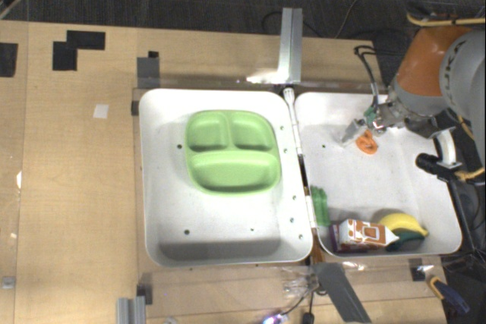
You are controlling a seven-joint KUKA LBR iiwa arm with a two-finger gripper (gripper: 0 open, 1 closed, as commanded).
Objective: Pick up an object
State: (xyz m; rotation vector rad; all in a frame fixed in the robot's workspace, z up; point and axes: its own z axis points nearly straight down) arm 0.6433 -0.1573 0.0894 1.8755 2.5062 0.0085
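From above and at a slant, the pale wooden counter point(68, 186) carries two shallow white plastic bins side by side, with an upright metal post point(291, 45) rising behind the seam between them. The left white bin point(163, 163) holds a light green plastic tray with three compartments point(231, 149), lying flat in the bin's upper middle part, two small compartments toward the far side and one long one toward the near side.

The right white bin point(357, 197) has the grey arm with its orange band point(421, 64) reaching in from the right, over the bin's far right corner. The claw point(363, 131) points down and leftward in the upper part of this bin. A small orange object point(368, 143) lies right at its tips, touching or just under them; whether the claw is wide, narrow or gripping it cannot be told from this angle.

Along the near wall of the right bin lie a brown and white printed carton point(363, 235), a yellow banana-shaped object point(402, 223) just to its right, and something dark green point(410, 239) beneath the banana. A slim green object point(319, 206) rests against the bin's left wall, just above the carton.
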